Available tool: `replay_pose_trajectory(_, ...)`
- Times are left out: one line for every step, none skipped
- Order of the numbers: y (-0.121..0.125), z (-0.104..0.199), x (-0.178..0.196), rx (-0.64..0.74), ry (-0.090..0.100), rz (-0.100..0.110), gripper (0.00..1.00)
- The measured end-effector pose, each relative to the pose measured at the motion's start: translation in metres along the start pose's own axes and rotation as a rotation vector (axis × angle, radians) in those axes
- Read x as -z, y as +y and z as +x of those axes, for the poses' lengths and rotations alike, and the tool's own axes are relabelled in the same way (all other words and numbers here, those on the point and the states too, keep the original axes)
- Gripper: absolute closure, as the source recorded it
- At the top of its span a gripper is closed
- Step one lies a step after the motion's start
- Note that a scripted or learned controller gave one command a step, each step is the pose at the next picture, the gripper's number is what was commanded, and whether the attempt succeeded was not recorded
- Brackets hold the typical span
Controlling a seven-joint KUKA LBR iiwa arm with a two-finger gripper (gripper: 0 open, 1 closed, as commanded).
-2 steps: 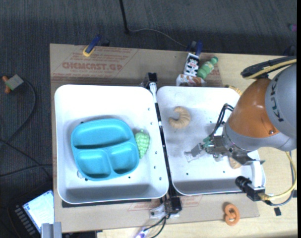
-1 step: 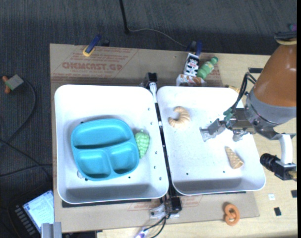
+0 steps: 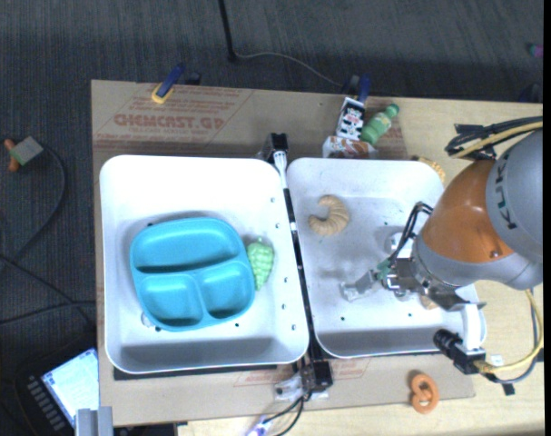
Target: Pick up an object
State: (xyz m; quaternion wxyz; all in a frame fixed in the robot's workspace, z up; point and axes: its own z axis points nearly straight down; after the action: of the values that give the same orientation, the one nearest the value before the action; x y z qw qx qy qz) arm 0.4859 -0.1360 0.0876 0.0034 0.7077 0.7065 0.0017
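Gripper (image 3: pixel 370 282) low in the right white bin (image 3: pixel 366 334), near its front edge.
Finger opening cannot be told; a tan curled pastry-shaped object (image 3: pixel 329 214) lies well apart, toward the back-left corner.

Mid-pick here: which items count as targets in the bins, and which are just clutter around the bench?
In the bins, possible targets:
- tan curled croissant-shaped toy
- blue three-compartment plastic tray
- light green ridged toy

Lying about outside the bins:
- green-topped toy bottle
- small orange ring
- blue clamp
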Motion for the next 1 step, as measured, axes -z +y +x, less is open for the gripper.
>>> replay_pose_trajectory(-0.0006,0.0170,0.1238,0.002,0.001,0.005,0.00)
